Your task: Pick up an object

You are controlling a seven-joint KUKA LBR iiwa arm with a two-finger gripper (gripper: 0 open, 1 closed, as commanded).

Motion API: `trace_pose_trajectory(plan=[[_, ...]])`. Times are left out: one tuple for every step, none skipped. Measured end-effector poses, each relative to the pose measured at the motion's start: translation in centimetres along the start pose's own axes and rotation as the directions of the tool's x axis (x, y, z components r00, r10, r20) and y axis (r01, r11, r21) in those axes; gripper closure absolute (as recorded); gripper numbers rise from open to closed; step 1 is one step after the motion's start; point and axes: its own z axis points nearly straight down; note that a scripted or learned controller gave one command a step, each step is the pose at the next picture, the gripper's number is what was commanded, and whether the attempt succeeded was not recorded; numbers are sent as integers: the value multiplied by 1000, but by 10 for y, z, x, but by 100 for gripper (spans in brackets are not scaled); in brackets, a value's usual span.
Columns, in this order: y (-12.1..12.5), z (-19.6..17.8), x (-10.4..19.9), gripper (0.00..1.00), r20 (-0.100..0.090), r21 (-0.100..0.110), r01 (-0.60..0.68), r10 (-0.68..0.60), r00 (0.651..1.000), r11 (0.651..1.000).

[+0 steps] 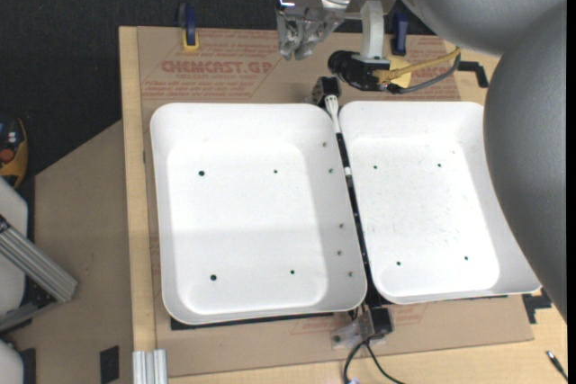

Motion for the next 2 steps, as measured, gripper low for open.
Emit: trace_pose_trajectory(plan=[[-10, 90, 70, 100, 0, 18, 11, -11, 1000, 1000], [-10, 25, 71, 100, -3, 0, 6, -6, 1000, 1000]])
